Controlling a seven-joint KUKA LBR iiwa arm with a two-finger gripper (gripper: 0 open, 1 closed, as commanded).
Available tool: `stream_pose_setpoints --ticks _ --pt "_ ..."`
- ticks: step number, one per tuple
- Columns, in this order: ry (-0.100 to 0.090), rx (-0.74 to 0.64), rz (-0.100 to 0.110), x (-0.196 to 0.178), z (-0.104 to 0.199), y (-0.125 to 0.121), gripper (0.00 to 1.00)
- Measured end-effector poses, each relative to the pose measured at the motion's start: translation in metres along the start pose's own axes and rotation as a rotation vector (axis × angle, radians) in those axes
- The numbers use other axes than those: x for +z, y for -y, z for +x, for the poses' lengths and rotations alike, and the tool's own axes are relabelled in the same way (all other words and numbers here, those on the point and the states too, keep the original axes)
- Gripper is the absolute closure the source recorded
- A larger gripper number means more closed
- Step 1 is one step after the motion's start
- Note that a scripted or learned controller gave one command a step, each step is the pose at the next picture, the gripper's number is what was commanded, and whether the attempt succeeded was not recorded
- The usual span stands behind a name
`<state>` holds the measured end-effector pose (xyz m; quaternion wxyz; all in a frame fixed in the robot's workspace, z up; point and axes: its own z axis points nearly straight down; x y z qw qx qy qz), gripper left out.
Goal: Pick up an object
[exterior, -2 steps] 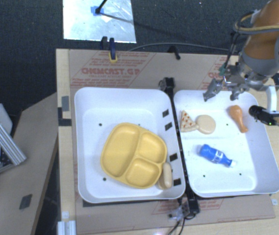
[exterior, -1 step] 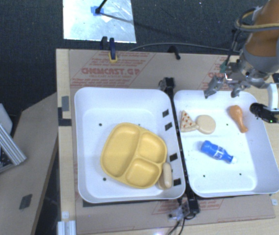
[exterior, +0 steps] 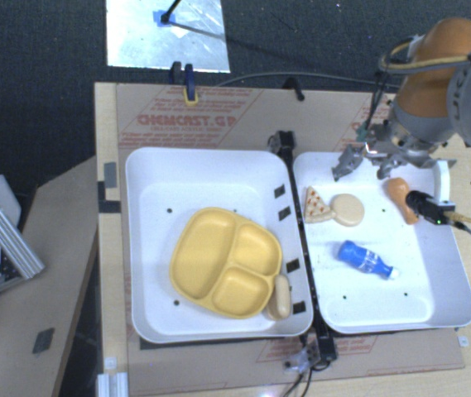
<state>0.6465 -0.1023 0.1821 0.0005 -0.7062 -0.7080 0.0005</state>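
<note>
The gripper (exterior: 366, 162) hangs over the upper edge of the right bin (exterior: 446, 300), in the upper right of the frame, its two fingers spread apart with nothing between them. Any of four things could be the pick: a pizza slice (exterior: 317, 205) touching a pale round biscuit (exterior: 348, 210) just below the fingers, an orange piece (exterior: 401, 197) near the bin's right side, and a blue bottle (exterior: 365, 259) lying alone toward the middle.

The trouble I'd expect is with the slice and biscuit: they sit pressed together, so a finger coming down could land on one and shove the other, or close on both and drop them. They also lie close to the ridge where the two bins meet, and a finger there may strike the wall. The bottle is round and lying flat; it looks likely to roll from a glancing close.

The lower right bin floor is bare, giving room. In the left bin (exterior: 156, 172) a yellow divided tray (exterior: 218, 255) has a small pale piece (exterior: 281, 298) beside it.
</note>
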Motion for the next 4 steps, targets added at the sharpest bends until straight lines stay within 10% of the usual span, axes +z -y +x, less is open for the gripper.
stream_pose_setpoints --ticks 2,3,4 --pt "0.002 0.001 -0.008 0.096 -0.003 -0.009 0.00" --pt "0.001 -0.001 -0.008 0.085 -0.002 -0.009 1.00" --pt "0.001 -0.002 -0.008 0.038 0.000 -0.018 1.00"
